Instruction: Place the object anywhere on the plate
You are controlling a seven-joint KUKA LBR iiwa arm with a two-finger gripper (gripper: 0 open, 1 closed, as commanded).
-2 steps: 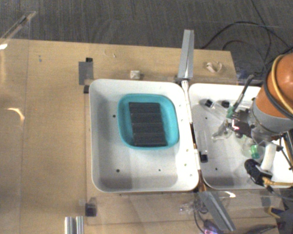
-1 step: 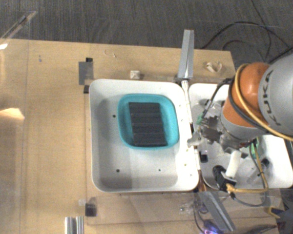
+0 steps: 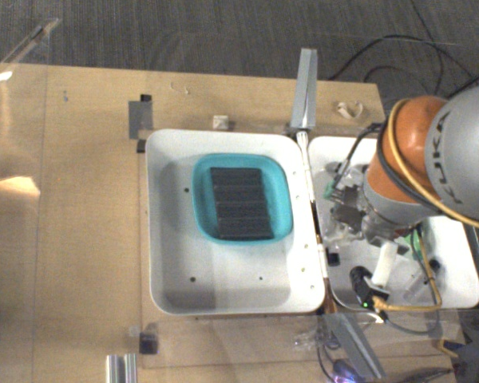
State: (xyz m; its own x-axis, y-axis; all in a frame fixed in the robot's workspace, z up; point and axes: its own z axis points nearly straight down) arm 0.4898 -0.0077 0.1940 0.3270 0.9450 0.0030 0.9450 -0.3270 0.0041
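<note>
A grey KUKA arm point(image 3: 455, 162) with an orange band point(image 3: 403, 146) is reaching in from the right and hanging over the right-hand white bin point(image 3: 459, 294), its wrist leaning toward the wall that the two bins share. The gripper point(image 3: 367, 242) is sitting low over that bin's left half, amid dark hardware and looping cables point(image 3: 399, 303). The wrist and wiring are masking it from above, so it cannot be told whether it is released or clenched, and nothing can be seen in its grasp. In the left-hand white bin point(image 3: 176, 278), a teal plate point(image 3: 281, 202) with rounded corners is lying toward the far side, slightly right of centre. The dark ribbed rectangular object point(image 3: 239, 203) is lying flat in the middle of the plate, inside the rim all round and well apart from the gripper. The near half of the left bin's floor is showing bare white. Both bins are sitting side by side on a wooden bench point(image 3: 64, 214), with a grey metal post point(image 3: 306, 90) standing at the far end of the seam between them.
</note>
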